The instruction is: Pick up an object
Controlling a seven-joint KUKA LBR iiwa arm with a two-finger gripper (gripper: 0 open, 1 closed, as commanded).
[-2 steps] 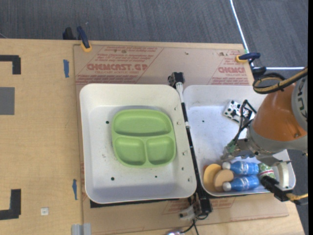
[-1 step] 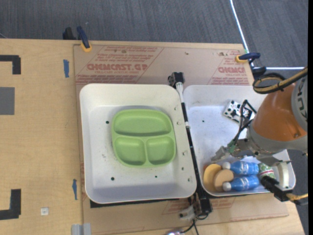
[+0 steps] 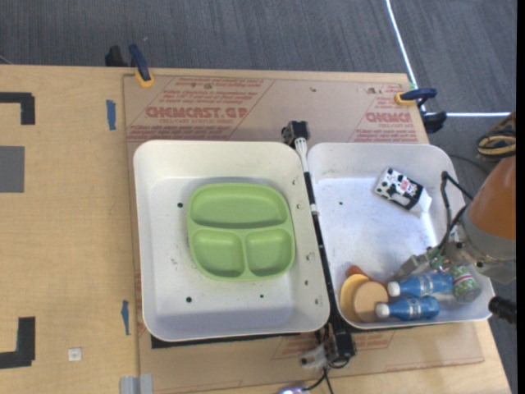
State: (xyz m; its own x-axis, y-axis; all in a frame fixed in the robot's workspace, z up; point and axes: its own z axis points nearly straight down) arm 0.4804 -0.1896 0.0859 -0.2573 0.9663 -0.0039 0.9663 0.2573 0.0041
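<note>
The end effector (image 3: 443,261) hung low at the right edge of the frame, over the lower right corner of the right bin (image 3: 361,167), just above two blue bottles (image 3: 422,294); whether it was spread or pinched could not be told from this angle. The bottles lay side by side against the bin's lower wall, touching a tan disc (image 3: 361,298), probably crowded there because the wall stops them rolling. That crowding would leave little room beside them. A small black-and-white box (image 3: 399,189) sat apart in the bin's upper part, an easier target. The left bin (image 3: 156,220) held a green divided tray (image 3: 240,230).
</note>
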